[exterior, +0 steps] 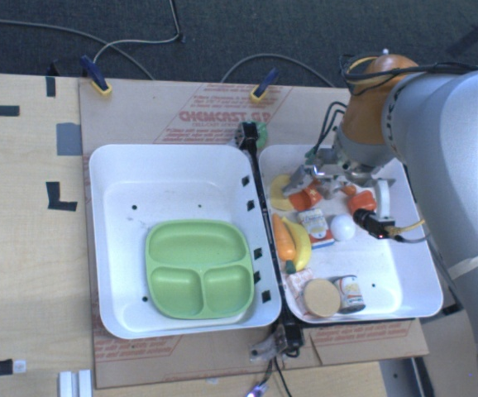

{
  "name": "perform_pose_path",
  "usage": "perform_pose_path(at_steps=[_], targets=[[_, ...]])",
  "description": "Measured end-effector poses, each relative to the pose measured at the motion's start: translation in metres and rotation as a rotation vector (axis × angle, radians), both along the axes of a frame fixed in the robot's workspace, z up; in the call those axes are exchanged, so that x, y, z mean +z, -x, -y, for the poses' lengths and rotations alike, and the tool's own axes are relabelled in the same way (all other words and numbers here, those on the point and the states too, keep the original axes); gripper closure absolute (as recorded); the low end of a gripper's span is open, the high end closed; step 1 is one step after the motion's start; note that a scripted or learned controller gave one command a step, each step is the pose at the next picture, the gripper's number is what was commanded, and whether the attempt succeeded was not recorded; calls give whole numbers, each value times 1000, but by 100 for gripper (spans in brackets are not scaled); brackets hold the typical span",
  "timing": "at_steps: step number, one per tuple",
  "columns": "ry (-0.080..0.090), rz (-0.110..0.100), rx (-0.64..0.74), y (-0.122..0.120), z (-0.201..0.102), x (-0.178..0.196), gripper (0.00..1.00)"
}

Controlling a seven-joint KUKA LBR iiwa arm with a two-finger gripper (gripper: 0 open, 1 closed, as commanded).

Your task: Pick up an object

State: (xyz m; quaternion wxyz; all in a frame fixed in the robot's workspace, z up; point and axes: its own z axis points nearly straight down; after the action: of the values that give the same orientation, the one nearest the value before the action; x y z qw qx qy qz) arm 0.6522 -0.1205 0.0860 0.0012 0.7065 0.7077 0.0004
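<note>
White bins: I see two shallow bins side by side on a cardboard sheet (214, 114), the left bin (111, 222) and the right bin (404, 292), their inner walls touching.
Green tray: a divided plate (198, 269) with three compartments lies flat in the left bin, toward its near edge.
Arm: my grey arm (450, 147) with its orange band (371, 98) reaches in from the right, over the right bin's far edge.
Gripper: the gripper (330, 184) hangs low over the far-left part of the right bin, among the objects; I cannot tell how its fingers stand, or whether anything sits between them.
Orange pieces: one small orange-red item (303, 198) lies just below the gripper, another (363, 198) just right of it.
White ball: a ball (342, 227) rests near the bin's middle, beside a small packet (315, 224).
Banana and carrot: a yellow banana (302, 246) and an orange carrot (284, 240) lie along the right bin's left wall.
Near edge: a round tan lid (322, 298) touches a small tin (351, 293) lying on its side.
</note>
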Motion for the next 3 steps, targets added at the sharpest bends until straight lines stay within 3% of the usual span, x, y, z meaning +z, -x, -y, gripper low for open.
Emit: perform_pose_path(at_steps=[1,3], targets=[[-1,0,1,-5,3,0,0],[1,2,0,7,5,0,0]])
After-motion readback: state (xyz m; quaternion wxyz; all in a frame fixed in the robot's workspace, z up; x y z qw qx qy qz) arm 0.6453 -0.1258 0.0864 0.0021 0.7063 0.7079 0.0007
